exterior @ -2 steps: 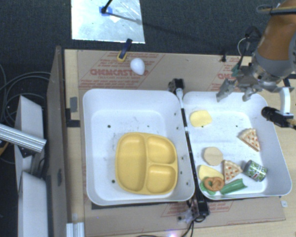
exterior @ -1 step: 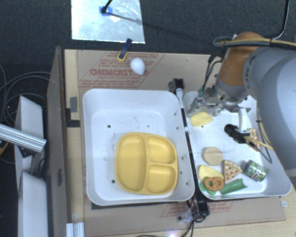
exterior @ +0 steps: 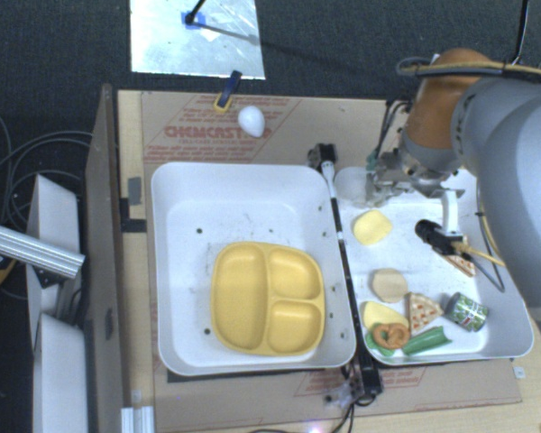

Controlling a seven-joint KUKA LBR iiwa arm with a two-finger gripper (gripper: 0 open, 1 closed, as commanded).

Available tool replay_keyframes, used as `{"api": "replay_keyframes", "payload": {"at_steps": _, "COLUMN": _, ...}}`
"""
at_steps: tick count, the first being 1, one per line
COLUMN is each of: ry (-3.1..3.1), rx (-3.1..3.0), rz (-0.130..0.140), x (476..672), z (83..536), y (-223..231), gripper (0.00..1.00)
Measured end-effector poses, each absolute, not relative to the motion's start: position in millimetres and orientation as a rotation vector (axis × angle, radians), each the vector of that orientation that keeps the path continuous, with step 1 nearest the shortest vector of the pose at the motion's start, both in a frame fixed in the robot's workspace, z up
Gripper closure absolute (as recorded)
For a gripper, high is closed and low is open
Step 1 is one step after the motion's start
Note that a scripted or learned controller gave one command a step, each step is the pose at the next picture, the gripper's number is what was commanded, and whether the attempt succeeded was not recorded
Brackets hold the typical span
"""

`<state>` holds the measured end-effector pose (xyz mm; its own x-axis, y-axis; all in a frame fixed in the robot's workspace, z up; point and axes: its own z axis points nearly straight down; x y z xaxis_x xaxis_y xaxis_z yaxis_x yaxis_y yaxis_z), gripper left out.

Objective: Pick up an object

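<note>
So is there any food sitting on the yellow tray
No, the yellow tray in the left bin has three bare compartments.

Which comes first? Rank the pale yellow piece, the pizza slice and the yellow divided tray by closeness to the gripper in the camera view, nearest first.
Measured from the gripper at the back of the right bin:
1. Pale yellow piece, just below it in the right bin.
2. Pizza slice, toward the right bin's front.
3. Yellow divided tray, across the divider in the left bin.
</note>
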<state>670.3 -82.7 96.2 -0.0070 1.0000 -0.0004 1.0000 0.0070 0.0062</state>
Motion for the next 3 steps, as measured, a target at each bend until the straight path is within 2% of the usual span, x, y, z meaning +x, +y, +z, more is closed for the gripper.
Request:
{"api": "replay_keyframes", "payload": {"at_steps": 1, "ry": 2.227, "rx": 2.21, "rz": 0.005, "x": 670.1, "z": 95.8, "y": -82.7, "gripper": 0.0}}
{"api": "replay_keyframes", "payload": {"at_steps": 2, "ry": 2.222, "rx": 2.221, "rz": -0.002, "x": 647.4, "z": 95.0, "y": -86.4, "gripper": 0.0}}
{"api": "replay_keyframes", "payload": {"at_steps": 3, "ry": 2.221, "rx": 2.22, "rz": 0.0, "x": 647.6, "z": 84.6, "y": -96.2, "gripper": 0.0}}
